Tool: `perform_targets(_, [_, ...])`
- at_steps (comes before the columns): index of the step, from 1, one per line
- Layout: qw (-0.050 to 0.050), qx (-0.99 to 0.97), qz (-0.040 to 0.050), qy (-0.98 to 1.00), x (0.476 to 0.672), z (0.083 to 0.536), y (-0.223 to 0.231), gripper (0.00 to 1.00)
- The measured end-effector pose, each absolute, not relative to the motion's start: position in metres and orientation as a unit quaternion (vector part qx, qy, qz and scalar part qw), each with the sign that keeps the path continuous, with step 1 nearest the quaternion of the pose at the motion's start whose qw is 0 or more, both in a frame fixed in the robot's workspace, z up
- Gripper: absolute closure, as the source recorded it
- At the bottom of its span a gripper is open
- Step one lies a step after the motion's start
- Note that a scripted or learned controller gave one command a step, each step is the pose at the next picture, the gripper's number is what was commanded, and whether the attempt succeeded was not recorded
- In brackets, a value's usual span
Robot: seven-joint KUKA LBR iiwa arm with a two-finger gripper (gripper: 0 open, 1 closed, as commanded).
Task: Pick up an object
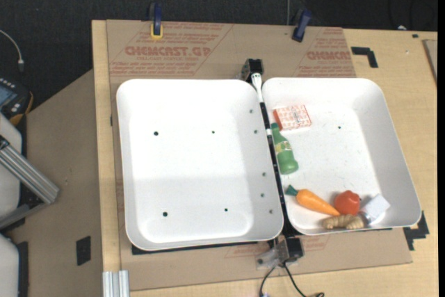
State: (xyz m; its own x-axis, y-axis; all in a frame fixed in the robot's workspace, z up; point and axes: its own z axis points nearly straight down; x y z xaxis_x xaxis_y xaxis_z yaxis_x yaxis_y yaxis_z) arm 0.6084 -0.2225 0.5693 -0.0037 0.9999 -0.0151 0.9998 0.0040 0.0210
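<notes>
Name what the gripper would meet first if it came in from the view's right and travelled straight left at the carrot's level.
Probably the small white block, just inside the right bin, then the red ball; depth is unclear here.

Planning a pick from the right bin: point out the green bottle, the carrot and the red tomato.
green bottle (285, 155), camera view, on the middle of its body
carrot (316, 203), camera view, on its orange body
red tomato (348, 202), camera view, on its rounded top

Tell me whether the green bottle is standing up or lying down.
Lying down. The green bottle rests lengthwise on the floor of the right bin, along its left wall, cap end pointing toward the far edge.
</notes>
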Motion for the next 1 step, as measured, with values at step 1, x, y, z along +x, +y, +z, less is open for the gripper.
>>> perform_targets(1, [-0.008,0.707,-0.0040,0.707,0.6147,0.3462,-0.2108,1.00])
